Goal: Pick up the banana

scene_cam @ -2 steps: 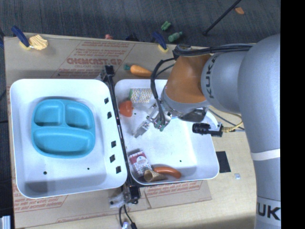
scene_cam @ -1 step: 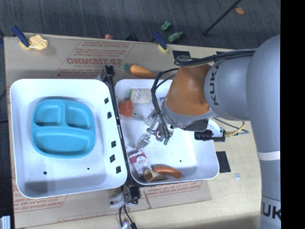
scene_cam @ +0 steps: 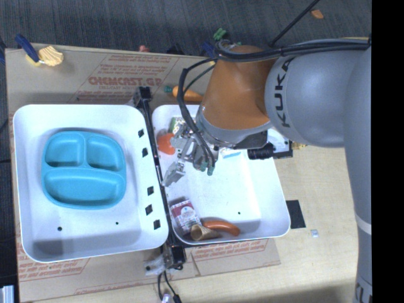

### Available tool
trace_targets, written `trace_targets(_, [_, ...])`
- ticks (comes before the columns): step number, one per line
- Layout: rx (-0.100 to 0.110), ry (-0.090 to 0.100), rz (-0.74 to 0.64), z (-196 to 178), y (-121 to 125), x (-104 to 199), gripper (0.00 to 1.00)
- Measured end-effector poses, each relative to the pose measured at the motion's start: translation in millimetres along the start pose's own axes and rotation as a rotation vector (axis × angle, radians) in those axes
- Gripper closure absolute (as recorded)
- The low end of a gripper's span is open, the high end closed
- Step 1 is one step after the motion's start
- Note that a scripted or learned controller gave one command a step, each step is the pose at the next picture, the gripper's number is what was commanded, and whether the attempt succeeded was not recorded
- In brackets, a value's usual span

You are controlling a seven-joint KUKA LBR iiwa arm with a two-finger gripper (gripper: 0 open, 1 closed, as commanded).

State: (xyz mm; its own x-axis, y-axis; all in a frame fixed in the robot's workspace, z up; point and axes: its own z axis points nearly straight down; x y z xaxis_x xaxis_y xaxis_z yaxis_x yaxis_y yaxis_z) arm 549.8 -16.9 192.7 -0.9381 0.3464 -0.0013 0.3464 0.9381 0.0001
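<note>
The claw (scene_cam: 189, 160) hung over the right bin (scene_cam: 268, 194), its fingers apparently spread and holding nothing. No banana could be identified; an orange, curved item (scene_cam: 221, 226) lay at the bin's near edge. A good grasp probably required locating the fruit first, then descending squarely.

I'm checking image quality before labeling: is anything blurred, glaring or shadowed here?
Camera view: mostly sharp; the gripper is small and cluttered, its details hard to read; the arm shades the right bin; mild sheen on the blue tray.
</note>
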Motion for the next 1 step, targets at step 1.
trace_targets(1, [0.0,0.0,-0.181,-15.9,68.2,0.8,0.0])
